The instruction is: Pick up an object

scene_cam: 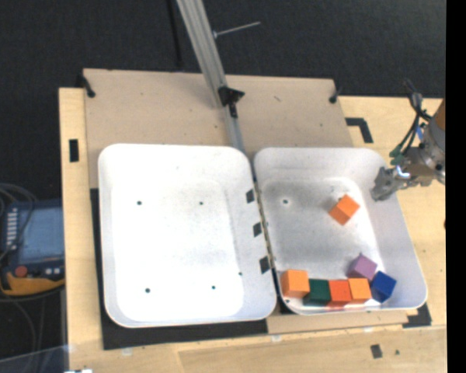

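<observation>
The right bin [388,208] holds several small blocks. An orange block [343,209] lies alone near its middle. Along the near wall sit an orange block [296,281], a green block [319,291], a red-orange block [340,291], another orange block [359,288], a blue block [382,285] and a purple block [363,266]. My gripper [387,183] hangs at the bin's far right edge, to the right of the lone orange block and apart from it. No block is seen in it.
The left bin [120,231] lies beside the right one. A slanted metal rail [206,49] runs from the top down to the gap between the bins. A handheld pendant with cables [31,243] lies off the bench's left side.
</observation>
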